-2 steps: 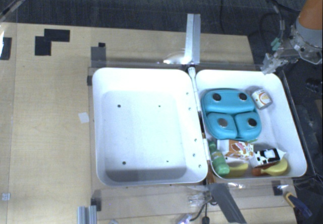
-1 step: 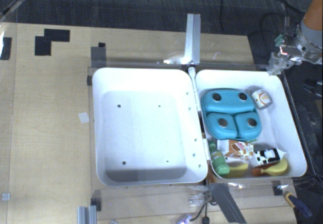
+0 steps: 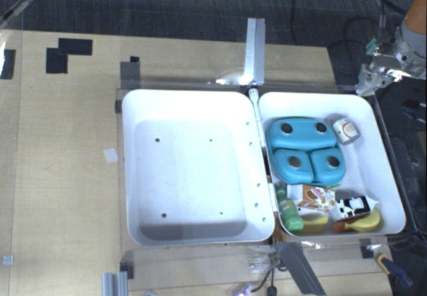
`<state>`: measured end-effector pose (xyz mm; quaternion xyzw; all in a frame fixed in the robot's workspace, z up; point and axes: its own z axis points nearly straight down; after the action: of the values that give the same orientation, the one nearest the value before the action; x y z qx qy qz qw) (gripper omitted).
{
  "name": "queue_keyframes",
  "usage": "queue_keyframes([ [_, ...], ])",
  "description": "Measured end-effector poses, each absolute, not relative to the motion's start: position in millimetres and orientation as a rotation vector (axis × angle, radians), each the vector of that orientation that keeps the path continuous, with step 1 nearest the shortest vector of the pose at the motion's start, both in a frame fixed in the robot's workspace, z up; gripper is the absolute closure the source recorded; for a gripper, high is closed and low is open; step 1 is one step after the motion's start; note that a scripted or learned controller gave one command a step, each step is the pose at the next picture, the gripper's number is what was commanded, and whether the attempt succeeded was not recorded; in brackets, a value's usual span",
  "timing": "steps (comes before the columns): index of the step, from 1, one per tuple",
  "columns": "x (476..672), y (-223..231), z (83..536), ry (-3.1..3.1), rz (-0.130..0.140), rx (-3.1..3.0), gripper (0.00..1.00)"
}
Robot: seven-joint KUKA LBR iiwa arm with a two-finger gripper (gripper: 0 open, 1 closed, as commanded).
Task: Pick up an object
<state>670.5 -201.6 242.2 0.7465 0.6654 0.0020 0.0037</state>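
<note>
Camera view, pincer (image 3: 375,79) above right bin's (image 3: 373,115) far corner, grip unclear, blue tray (image 3: 303,151) well apart

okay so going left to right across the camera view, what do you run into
Left white bin → metal post at the divider → big blue moulded piece → small white carton → gripper beyond the right bin's far corner.

The arm (image 3: 415,25) shows an orange band above a grey wrist, ending in pale metal jaws.
</note>
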Motion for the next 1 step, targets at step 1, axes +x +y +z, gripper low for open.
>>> queue_keyframes([
  [1, 670.3, -195.4, 237.0, 1.924, 0.006, 2.478, 1.00],
])
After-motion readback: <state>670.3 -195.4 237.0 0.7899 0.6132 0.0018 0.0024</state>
